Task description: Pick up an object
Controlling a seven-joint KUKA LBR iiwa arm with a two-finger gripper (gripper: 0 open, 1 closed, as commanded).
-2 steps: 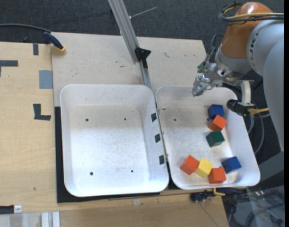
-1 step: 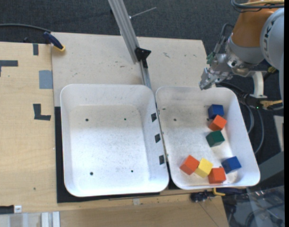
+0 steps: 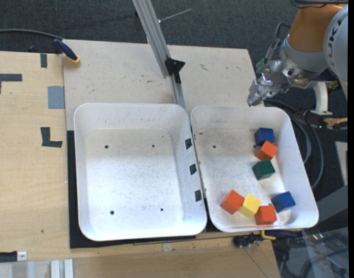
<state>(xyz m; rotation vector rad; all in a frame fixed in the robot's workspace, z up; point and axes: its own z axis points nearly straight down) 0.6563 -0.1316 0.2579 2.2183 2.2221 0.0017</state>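
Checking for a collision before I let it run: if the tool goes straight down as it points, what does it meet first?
Probably the far rim of the right bin, just below the tool. The blue block lies further in; depth is unclear.

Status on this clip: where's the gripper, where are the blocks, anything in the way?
Gripper above right bin's far rim, nothing seen between it. Seven blocks in right bin, untouched. Path down to them open.

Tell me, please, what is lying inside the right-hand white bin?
Inside the right bin lie seven small blocks: two blue, three orange, one green and one yellow. Anything beneath the touching blocks is covered.
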